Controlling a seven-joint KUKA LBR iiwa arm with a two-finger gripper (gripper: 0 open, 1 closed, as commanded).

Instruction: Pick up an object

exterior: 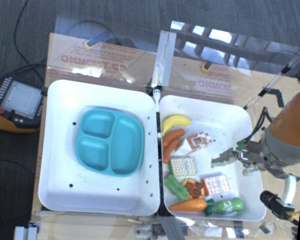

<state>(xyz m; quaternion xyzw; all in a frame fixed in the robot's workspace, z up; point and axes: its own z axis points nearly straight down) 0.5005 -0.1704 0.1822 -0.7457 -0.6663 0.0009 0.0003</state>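
Two shallow white bins sit side by side on the bench. The left bin (pixel 55 131) holds a turquoise divided plate (pixel 110 141) lying flat near its middle. The right bin (pixel 233 114) holds a scatter of toy food along its left and lower parts: a yellow banana (pixel 176 121) near the top left, two orange sausages (pixel 172 140) just below it, a small red-and-white packet (pixel 199 141) to their right, a pale checked cracker box (pixel 183 165) under that, a green vegetable (pixel 175 186) near the dividing wall, a carrot (pixel 188 206) along the lower wall, a green bottle (pixel 226 206) lying on its side beside the carrot, and a red-and-white card box (pixel 216 183) just above the bottle. The arm (pixel 294 127) reaches in from the right, and its gripper (pixel 227 157) hangs over the bare middle-right part of the right bin, to the right of the packet and above the card box. Its fingers point left toward the food, but whether they are apart or together cannot be told from this angle. Nothing shows between them. A handheld controller (pixel 12 105) lies on the floor left of the bins.
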